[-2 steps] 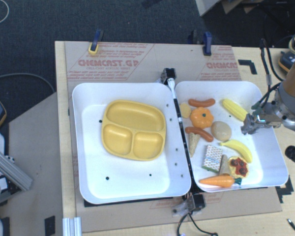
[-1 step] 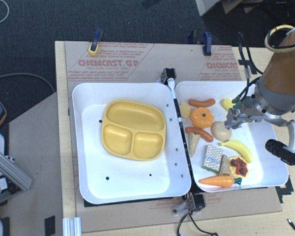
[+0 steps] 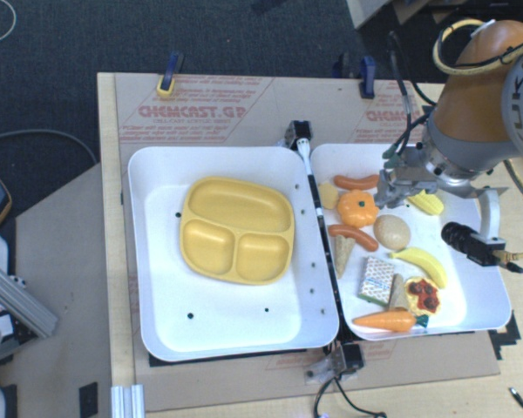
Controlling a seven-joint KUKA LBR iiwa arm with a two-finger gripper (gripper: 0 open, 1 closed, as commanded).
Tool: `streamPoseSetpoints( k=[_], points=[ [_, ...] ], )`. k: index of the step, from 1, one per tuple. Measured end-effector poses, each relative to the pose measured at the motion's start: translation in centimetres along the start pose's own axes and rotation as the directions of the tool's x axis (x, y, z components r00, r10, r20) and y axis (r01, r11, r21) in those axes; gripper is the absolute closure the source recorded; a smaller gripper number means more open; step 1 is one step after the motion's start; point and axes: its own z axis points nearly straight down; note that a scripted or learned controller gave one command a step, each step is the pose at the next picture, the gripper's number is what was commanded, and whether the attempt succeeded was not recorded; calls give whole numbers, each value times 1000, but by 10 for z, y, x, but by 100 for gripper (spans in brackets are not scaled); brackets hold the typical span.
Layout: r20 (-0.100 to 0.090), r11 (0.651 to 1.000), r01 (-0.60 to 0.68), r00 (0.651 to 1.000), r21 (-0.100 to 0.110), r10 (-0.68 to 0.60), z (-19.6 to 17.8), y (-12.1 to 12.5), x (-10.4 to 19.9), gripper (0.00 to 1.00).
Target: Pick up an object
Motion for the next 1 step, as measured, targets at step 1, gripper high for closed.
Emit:
streamPoseSetpoints(
  k=[1],
  points=[
    [1,1000,-2,1000,1,2,8,24,40,100]
  ],
)
